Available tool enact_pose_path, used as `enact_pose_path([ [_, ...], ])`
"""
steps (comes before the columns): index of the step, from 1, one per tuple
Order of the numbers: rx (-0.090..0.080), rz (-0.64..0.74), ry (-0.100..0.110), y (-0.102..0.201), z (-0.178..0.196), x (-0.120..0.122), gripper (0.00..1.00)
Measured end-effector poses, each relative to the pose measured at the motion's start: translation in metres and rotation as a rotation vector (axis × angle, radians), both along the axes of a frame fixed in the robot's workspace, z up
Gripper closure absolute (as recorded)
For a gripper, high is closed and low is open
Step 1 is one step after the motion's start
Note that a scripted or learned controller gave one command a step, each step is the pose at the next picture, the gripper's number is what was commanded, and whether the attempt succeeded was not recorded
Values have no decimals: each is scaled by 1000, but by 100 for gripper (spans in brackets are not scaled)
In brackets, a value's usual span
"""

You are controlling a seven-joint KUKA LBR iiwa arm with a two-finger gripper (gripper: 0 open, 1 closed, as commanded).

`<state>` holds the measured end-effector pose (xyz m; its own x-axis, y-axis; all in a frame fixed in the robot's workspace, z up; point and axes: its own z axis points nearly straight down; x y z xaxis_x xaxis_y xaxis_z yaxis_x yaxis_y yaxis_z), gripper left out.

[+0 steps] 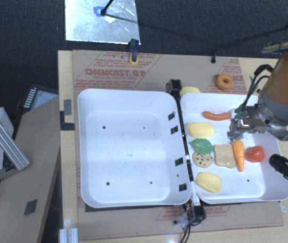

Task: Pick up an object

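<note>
Carrot (239, 154) lies in my right bin (273, 189), between the bread slice (224, 155) and the tomato (255, 154). My tool (238, 128) hangs just above the carrot's top; whether it's open or closed, I cannot tell.

Grey arm (280, 110), orange band, black cables.

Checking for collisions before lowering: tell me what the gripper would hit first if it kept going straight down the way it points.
Probably the carrot: the gripper hangs just above its top end in the right bin. Depth is unclear from this slanted view, so it could instead meet bare bin floor beside it.
</note>
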<state>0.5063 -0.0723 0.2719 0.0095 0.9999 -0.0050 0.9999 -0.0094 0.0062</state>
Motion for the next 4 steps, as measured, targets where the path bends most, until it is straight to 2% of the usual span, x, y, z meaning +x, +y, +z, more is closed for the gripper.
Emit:
enact_pose_path([
  [1, 6, 20, -1, 65, -8, 77, 100],
  [2, 4, 16, -7, 68, 34, 167, 100],
  [3, 6, 17, 1, 103, 64, 163, 100],
  [4, 7, 19, 0, 162, 107, 163, 100],
])
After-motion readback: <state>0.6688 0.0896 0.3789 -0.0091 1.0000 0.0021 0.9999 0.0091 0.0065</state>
